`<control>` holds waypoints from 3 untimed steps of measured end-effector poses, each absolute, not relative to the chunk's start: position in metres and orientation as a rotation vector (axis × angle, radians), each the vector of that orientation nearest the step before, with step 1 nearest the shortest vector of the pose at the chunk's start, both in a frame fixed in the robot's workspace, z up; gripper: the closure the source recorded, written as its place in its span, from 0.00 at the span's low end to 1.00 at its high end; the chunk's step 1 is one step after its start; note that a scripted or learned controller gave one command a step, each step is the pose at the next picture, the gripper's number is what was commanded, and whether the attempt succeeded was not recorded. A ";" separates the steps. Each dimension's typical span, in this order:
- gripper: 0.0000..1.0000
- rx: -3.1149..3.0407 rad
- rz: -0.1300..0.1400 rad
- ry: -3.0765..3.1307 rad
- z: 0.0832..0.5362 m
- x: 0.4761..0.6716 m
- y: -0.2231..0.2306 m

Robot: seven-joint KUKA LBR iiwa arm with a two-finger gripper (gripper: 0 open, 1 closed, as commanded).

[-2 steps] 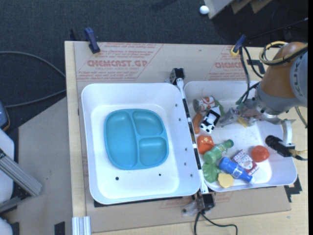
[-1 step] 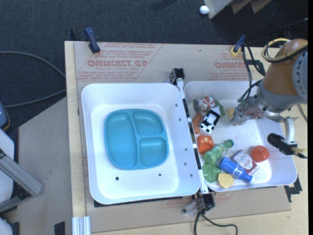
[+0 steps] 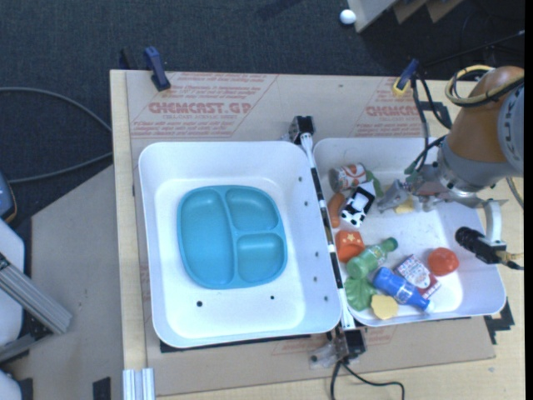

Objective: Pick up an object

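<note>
The right bin (image 3: 487,302) is holding a heap of small toys, and I am placing everything from this bin. The task names no single object, so I am taking the toys nearest to the gripper (image 3: 398,197). A black-and-white toy (image 3: 358,206) is lying in the far left part of the bin, its long axis running slantwise from the near left to the far right. A green bottle (image 3: 371,256) is lying on its side in the middle of the bin, its narrow end pointing to the right and a little away. A blue bottle (image 3: 400,287) is lying near the bin's front wall, its long axis slanting toward the near right. A red ball (image 3: 443,261) is resting to the right of them. The gripper is hanging low over the far middle of the bin, just right of the black-and-white toy. Its fingers are small and blurred, so I cannot tell how far they are open, and nothing is showing between them. The arm (image 3: 483,140) is being cut off at the right edge. The left bin (image 3: 158,173) is holding a blue tray (image 3: 233,236).
</note>
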State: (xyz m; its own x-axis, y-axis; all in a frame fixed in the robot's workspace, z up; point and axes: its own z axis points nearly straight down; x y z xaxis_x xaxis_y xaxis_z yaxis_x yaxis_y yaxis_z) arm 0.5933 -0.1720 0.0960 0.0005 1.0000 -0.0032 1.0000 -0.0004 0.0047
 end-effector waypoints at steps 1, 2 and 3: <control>0.00 2.220 0.004 2.225 0.085 0.611 -0.214; 0.00 2.221 0.000 2.224 0.085 0.611 -0.160; 0.00 2.231 0.004 2.239 0.086 0.666 -0.218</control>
